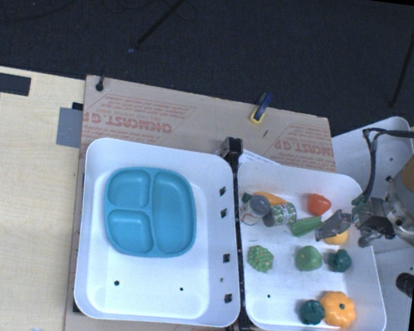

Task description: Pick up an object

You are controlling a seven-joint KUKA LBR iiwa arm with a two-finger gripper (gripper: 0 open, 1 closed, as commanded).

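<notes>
The right bin holds several small toy foods. My gripper hangs low over this bin's right side, open, with one dark finger to the left and the other to the right. A small yellow piece peeks out just under the left finger, mostly hidden by it. A red pepper lies up and left of the gripper, and a green cucumber lies to its left. Just below the gripper are a green pepper and a dark teal piece. Nothing sits between the fingers.
The left bin carries a blue divided plate. Also in the right bin: a small can, a grey round piece, a light green bumpy piece, an orange pumpkin and a teal piece.
</notes>
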